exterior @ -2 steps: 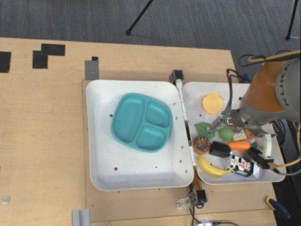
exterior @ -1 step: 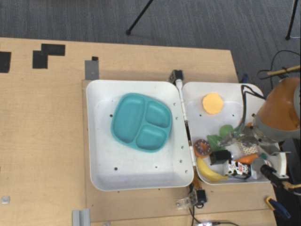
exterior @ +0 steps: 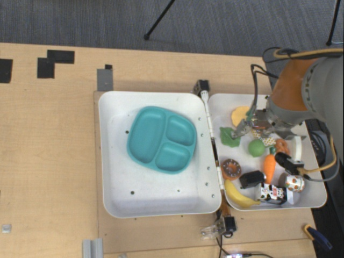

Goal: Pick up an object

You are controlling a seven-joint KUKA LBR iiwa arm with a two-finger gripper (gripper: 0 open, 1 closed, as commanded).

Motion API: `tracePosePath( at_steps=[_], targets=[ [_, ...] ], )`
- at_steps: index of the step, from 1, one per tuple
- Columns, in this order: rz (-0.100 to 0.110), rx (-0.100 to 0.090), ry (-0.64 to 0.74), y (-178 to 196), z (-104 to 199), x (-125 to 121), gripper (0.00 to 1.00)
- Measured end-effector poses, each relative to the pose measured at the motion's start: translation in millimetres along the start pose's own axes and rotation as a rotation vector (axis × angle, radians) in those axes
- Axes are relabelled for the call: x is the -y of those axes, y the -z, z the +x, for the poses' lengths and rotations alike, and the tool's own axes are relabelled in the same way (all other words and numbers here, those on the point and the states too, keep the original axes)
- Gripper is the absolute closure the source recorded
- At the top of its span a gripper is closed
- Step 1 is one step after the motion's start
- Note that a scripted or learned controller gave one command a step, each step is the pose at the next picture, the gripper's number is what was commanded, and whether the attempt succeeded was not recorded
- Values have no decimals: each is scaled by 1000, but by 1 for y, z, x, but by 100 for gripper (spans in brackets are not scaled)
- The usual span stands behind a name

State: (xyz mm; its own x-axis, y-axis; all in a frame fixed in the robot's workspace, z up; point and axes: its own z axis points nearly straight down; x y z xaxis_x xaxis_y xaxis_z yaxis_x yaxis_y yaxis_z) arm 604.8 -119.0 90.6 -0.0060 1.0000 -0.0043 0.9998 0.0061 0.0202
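Nearest, in the right bin [exterior: 318, 196]: banana [exterior: 239, 194], then carrot [exterior: 269, 168], green ball [exterior: 256, 148]. Above the ball, gripper [exterior: 257, 127]; fingers' spread impossible to tell. Left bin [exterior: 115, 160]: teal divided plate [exterior: 161, 138].

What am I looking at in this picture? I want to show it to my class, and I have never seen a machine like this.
This is one photo from a camera fixed above a wooden bench, looking down at a slant. The grey shape with the orange band at the right is a robot arm; a program tells it to pick up an object. At its end is a gripper, its grasping part, low over the right bin.

Two shallow white bins sit side by side. The left bin holds a teal divided plate. The right bin holds small toys: a banana, a carrot, a green ball, a doughnut and other pieces.

I cannot tell whether the gripper holds anything.
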Motion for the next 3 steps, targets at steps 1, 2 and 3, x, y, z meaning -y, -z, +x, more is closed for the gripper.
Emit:
tracePosePath(
  at_steps=[1,2,3],
  targets=[
    [3,-1,1,-1,32,-64,0],
    [1,0,6,11,31,-66,100],
    [16,-5,1,95,88,-12,100]
  ],
)
